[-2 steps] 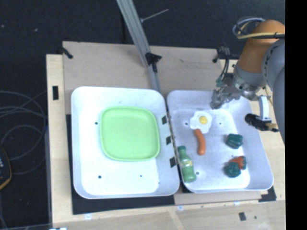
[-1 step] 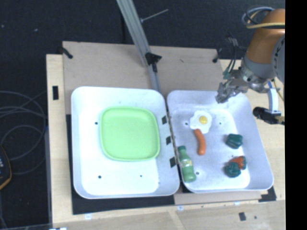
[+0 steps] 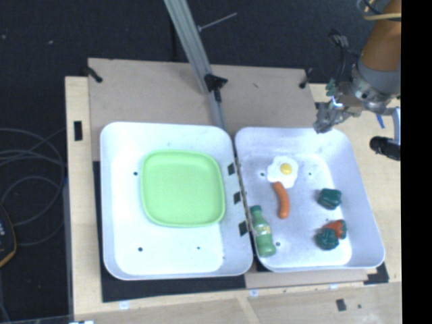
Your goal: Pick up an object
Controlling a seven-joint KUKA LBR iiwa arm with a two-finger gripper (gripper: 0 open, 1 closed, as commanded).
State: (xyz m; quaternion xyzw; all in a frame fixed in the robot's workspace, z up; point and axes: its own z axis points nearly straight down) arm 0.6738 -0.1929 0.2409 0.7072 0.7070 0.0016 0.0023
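Grey arm [image 3: 375,79] with a broad orange band [image 3: 383,46] above the wrist. Yellowish cable loops [image 3: 375,0] on top. Dark wires [image 3: 341,49] alongside. Small metallic gripper [image 3: 327,121] with blue flecks near its base.

Arm [image 3: 381,46] enters from upper right, orange band above wrist; gripper [image 3: 326,122] below and left of wrist, pointing down, nothing visible between jaws

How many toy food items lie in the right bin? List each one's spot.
5: fried egg top centre, sausage below it, green bottle by left wall, green pepper right, green-and-red piece lower right.
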